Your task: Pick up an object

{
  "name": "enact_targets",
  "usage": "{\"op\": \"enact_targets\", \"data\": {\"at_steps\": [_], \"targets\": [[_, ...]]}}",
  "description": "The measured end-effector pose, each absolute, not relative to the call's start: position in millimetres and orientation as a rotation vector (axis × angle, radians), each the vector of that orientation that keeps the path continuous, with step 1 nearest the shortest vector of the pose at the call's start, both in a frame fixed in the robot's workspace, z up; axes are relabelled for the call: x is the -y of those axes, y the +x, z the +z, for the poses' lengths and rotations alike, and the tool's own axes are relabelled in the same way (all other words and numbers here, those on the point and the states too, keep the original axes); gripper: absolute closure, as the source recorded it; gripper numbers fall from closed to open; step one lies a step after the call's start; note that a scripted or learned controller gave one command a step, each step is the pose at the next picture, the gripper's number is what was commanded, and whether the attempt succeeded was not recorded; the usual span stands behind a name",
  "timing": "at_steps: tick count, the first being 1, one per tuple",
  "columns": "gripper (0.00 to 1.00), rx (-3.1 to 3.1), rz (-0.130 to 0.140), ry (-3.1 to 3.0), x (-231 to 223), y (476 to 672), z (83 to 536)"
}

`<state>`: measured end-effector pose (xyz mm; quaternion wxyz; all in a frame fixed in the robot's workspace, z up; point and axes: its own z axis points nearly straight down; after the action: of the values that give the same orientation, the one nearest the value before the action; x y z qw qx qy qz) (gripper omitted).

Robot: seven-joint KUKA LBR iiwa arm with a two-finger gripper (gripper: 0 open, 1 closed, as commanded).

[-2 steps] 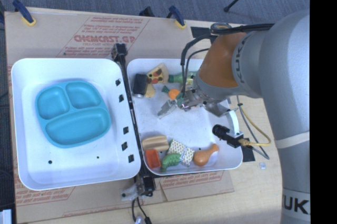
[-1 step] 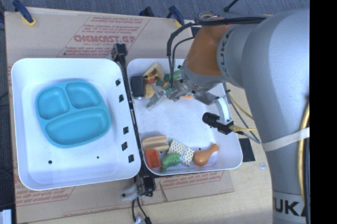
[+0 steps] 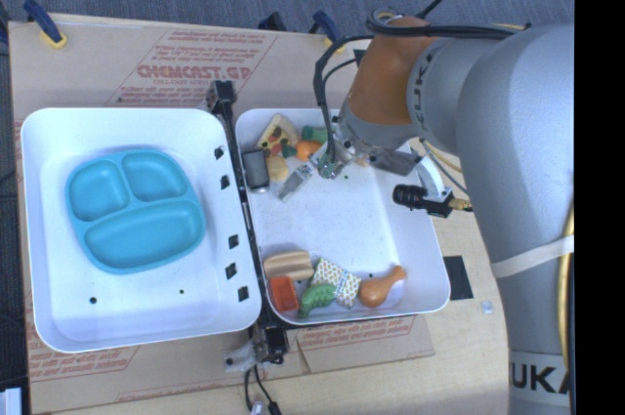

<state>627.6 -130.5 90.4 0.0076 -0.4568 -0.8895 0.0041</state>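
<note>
My gripper [image 3: 296, 181] hangs low over the upper left part of the right bin [image 3: 410, 247], pointing down and left. Just left of it lies a small black object [image 3: 256, 169]. A yellow pizza-slice toy [image 3: 278, 133], an orange piece [image 3: 308, 149] and a green piece [image 3: 314, 132] sit close behind it at the bin's far edge. Along the near edge lie a wooden block [image 3: 288, 263], a red piece [image 3: 283, 293], a green toy [image 3: 314, 299], a checkered piece [image 3: 338, 279] and an orange drumstick-shaped toy [image 3: 381, 286]. Nothing visibly sits in the gripper.
The left bin [image 3: 49, 306] holds a blue divided plate [image 3: 135, 208]. A black divider with clips [image 3: 234, 198] runs between the bins. The grey arm [image 3: 488, 110] covers the right bin's far right corner. Cables [image 3: 327, 76] loop above the wrist.
</note>
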Motion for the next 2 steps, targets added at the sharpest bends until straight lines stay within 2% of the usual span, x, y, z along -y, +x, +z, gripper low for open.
{"op": "enact_targets", "data": {"at_steps": [1,2], "targets": [[0.00,2.716,0.053,-1.517,113,635.9,87],[0.00,2.763,-0.002,-1.500,48,657.8,194]]}}
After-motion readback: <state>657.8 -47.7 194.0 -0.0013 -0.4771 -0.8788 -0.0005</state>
